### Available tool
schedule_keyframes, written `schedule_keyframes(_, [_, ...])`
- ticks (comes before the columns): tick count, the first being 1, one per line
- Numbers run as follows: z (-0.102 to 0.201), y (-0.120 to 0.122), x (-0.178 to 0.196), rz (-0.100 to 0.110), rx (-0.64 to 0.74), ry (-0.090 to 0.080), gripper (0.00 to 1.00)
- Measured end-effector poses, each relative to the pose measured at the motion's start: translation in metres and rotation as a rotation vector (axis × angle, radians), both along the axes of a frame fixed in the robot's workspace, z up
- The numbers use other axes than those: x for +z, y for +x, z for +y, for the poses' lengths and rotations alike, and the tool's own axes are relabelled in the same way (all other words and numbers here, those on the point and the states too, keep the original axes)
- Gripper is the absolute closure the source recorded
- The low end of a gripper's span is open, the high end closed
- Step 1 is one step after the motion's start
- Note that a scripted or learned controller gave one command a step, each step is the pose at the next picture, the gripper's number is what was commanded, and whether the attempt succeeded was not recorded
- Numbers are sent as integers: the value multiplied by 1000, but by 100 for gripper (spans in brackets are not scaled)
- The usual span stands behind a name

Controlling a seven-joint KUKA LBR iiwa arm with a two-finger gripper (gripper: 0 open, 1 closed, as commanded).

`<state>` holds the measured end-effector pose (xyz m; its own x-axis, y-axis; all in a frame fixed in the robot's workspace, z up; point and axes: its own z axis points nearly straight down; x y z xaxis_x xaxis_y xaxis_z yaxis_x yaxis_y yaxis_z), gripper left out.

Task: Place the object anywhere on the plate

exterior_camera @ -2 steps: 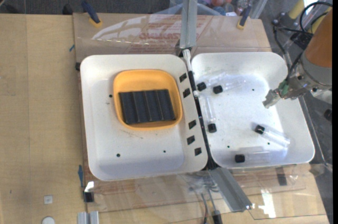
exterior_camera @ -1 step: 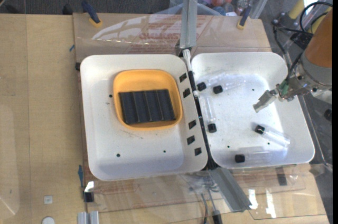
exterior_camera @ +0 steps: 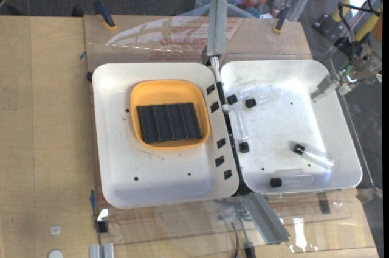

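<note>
One claw (exterior_camera: 331, 85) at upper-right rim of right bin (exterior_camera: 349, 165), grip state impossible to tell, well apart from black ribbed block (exterior_camera: 169, 123) lying flat on orange plate (exterior_camera: 144, 94) in left bin (exterior_camera: 115, 159), so placing likely done, next move just staying clear; clear capped tubes (exterior_camera: 313, 155) loose in right bin, nothing blocking.

The wooden desk (exterior_camera: 42, 129) carries two white bins side by side, touching along their inner edges: the left bin (exterior_camera: 115, 177) and the right bin (exterior_camera: 340, 159). Brown cardboard (exterior_camera: 152, 34) lies flat behind them.
</note>
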<state>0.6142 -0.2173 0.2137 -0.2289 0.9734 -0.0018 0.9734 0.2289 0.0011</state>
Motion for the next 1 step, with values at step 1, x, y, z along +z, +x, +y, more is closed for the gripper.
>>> schedule_keyframes(1, [-3, 54, 51, -3, 136, -2, 0])
